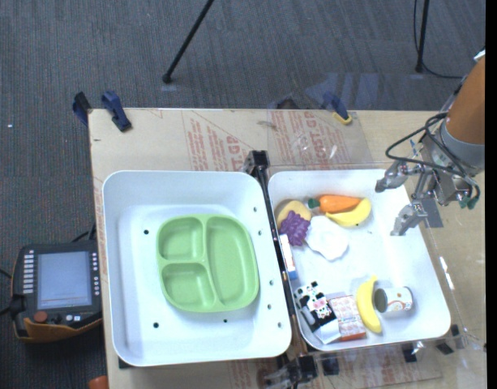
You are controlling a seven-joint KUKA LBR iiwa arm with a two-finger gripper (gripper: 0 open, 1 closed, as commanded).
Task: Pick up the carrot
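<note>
Carrot (339, 203) lies in the right bin (418, 286), touching a banana (355, 214) just below it, with grapes (295, 226) further left. My end effector (402, 203) hangs to the carrot's right, near its tip, fingers (387, 180) spread apart with nothing between them and touching nothing. The risk I judge: closing on the carrot could catch the banana too, or nudge the carrot so it rolls off against the grapes.

carrot (340, 203) in right bin (410, 254) — behind banana (352, 215)
</note>
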